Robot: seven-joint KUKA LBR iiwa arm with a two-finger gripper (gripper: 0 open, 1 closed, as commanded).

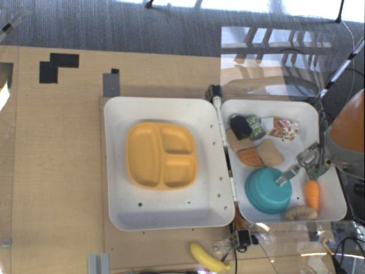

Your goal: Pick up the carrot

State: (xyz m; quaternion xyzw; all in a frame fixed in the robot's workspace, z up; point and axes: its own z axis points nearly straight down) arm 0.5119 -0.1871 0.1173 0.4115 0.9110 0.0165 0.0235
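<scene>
The small orange tapered carrot (312,194) lies upright in the picture near the right-hand white bin's (328,153) right wall and toward its near edge, its top end just under the two-finger metal gripper (309,163), which sits directly above and slightly left of it. Whether the fingers are spread or closed cannot be told from this slanted view, and nothing is seen between them. A thin metal part runs from the gripper down-left over the round teal plastic bowl (268,190), which sits just left of the carrot with a narrow strip of bin floor between them. Just below the carrot, against the near wall, lies a pale beige knobbly root-like piece (300,212), so the carrot is hemmed on three sides: bowl, wall and that piece. Farther up the bin are a tan bread-like slice (270,152), an orange wedge (250,156), a dark block (240,127) and a red-and-white packet (284,128), crowded toward the far-left corner. The arm's orange band (347,127) looms over the right rim. In the left white bin (165,210) rests a yellow divided plate (161,155), with bare floor all round it. A yellow banana (208,259) lies on the wooden bench (51,181) before the bins.
</scene>
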